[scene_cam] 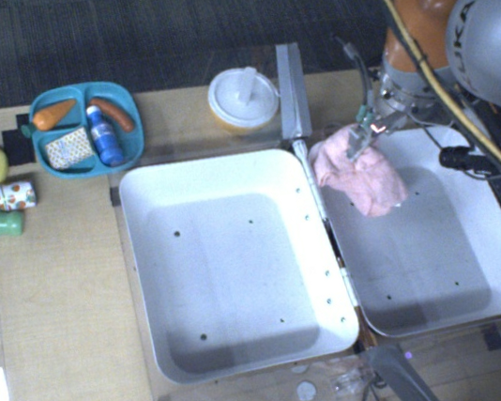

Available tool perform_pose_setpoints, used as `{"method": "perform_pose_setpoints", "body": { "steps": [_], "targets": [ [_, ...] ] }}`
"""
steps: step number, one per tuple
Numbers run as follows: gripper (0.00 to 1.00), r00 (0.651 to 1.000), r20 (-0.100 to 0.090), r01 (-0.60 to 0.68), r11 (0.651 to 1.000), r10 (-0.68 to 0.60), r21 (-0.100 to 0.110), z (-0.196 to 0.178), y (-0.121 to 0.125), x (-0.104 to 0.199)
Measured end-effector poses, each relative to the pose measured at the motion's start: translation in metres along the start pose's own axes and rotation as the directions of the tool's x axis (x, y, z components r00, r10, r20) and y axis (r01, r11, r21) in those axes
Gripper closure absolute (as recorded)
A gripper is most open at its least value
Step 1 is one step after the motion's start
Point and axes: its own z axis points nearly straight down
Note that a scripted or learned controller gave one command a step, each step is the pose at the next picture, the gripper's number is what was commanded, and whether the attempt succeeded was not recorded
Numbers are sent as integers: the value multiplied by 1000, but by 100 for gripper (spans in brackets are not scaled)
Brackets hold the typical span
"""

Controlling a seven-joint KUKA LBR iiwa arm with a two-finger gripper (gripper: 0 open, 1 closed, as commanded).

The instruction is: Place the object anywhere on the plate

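One fixed camera looks down on the desk [58,303] from above at a slight slant, far enough back to take in both white bins [233,264] whole. The desk's far edge lies toward the frame's top, and the arm [478,23] enters from the right.

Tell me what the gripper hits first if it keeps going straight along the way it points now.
Most likely the pink cloth: the gripper points down and leftward into the cloth's top edge in the right bin. Depth is unclear from this slanted view.

The bench [58,303] bears two white bins [233,264], a blue tray [128,120].
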Motion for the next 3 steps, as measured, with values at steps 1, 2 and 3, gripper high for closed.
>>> {"method": "perform_pose_setpoints", "body": {
  "steps": [1, 2, 3],
  "targets": [
    [100, 1000, 0, 8, 1000, -8, -2, -40, 2, 1],
    [100, 917, -1, 399, 917, -399, -2, -34, 14, 45],
    [100, 689, 1, 725, 689, -725, -4, -34, 30, 85]
  ]
}}
